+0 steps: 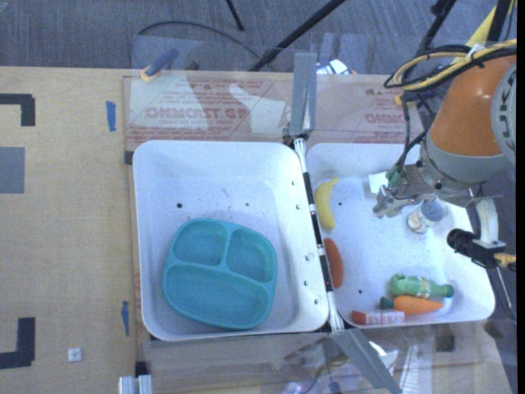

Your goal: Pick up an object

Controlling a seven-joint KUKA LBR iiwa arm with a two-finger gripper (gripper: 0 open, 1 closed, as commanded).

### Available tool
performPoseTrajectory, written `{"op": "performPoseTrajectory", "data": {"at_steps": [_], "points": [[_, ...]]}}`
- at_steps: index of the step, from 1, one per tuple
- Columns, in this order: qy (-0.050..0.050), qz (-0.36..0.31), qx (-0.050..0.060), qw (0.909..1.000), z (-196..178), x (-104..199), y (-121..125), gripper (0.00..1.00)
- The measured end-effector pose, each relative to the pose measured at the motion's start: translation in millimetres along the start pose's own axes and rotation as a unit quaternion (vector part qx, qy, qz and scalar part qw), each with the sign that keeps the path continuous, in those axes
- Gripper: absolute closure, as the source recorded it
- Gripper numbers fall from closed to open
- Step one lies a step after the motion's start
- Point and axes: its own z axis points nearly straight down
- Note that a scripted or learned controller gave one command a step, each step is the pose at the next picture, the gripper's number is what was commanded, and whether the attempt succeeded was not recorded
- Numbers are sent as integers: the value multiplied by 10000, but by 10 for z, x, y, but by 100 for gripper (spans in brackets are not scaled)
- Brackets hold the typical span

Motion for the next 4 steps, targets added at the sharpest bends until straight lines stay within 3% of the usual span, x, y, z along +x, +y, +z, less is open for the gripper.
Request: {"op": "performPoseTrajectory", "data": {"at_steps": [1,2,3,4], "points": [[-11,450,-44,9990,1132,-411,726,100],[7,369,11,9993,1062,-694,782,100],[15,363,16,9993,1065,-680,783,0],[213,666,334,9970,1104,-842,971,0]]}}
